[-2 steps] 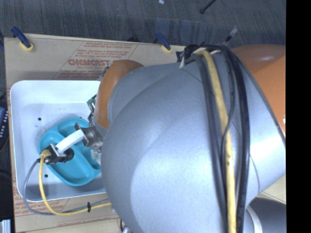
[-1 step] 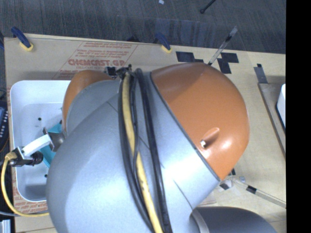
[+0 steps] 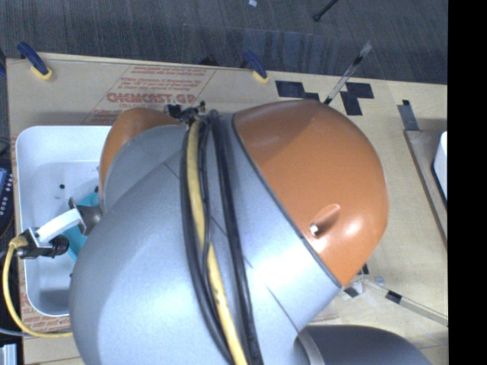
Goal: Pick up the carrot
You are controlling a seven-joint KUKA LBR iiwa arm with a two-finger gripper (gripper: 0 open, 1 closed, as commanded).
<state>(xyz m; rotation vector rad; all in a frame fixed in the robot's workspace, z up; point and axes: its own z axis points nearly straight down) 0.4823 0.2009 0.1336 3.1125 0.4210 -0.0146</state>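
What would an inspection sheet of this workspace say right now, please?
surface: pale brown bench; white bin at left, mostly covered by the arm.
job's things: nothing seen.
clutter: teal thing in the bin, at the arm's edge.
grippers: gripper low over the bin, largely hidden by the arm.
cables: yellow and black cables run along the arm.
surroundings: dark floor behind; two blue clamps on the bench's back edge.
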